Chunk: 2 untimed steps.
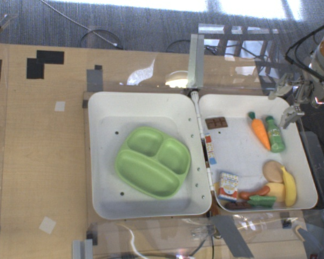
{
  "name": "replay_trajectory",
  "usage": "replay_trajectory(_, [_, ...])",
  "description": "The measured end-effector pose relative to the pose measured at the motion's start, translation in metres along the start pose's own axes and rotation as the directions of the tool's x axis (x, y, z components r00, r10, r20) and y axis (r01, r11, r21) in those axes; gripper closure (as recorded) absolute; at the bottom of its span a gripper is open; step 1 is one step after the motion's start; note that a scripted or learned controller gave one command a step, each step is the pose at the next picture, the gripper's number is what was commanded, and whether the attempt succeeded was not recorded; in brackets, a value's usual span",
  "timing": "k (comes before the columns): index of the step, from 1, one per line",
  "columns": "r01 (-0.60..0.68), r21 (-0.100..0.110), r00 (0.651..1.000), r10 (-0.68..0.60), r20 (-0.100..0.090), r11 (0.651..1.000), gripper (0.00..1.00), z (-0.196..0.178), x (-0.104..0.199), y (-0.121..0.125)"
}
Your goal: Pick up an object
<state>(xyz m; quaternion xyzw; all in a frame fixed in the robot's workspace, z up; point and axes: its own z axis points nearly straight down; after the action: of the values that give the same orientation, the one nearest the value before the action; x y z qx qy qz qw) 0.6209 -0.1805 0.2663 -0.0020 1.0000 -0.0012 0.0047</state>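
Object candidates lie in the right bin (308,161): a carrot (260,133) touching a green bottle (275,134), a banana (289,186), a small carton (228,186) and a chocolate bar (216,123). The left bin (97,144) holds a green divided plate (153,161). The pincer (292,112) hovers at the right bin's far corner; whether it is open cannot be told. Nothing appears lifted; the whole pick remains.
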Motion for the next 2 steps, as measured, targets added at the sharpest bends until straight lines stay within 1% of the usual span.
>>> replay_trajectory(1, [0.149,-0.008,0.989,-0.149,-0.011,0.989,0.0,0.136,-0.028,-0.024])
replay_trajectory(2, [0.156,-0.001,0.988,-0.156,0.003,0.988,0.0,0.178,-0.037,-0.006])
